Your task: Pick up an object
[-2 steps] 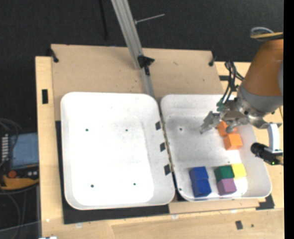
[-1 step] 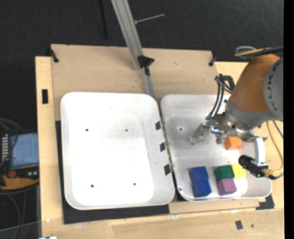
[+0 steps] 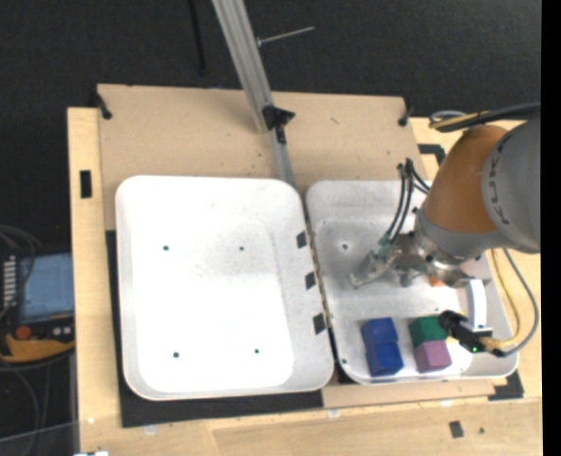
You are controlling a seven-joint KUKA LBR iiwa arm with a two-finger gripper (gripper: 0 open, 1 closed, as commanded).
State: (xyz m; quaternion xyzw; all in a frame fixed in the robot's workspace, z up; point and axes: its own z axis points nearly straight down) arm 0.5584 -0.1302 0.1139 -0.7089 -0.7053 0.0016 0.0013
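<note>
Two shallow white bins sat side by side on a wooden bench (image 3: 195, 141) over dark floor.

Reaching in from the right, the grey arm (image 3: 509, 188) with its orange band hung over the right bin (image 3: 347, 207), its gripper (image 3: 371, 272) low above bare bin floor; whether the fingers were parted or closed could not be told. Near that bin's front edge lay a blue block (image 3: 381, 346), a green block (image 3: 425, 331) and a purple block (image 3: 434, 354), apart from the gripper. The left bin (image 3: 214, 283) sat beside it.

Wooden bench (image 3: 185, 136) under two white bins (image 3: 214, 283).
</note>
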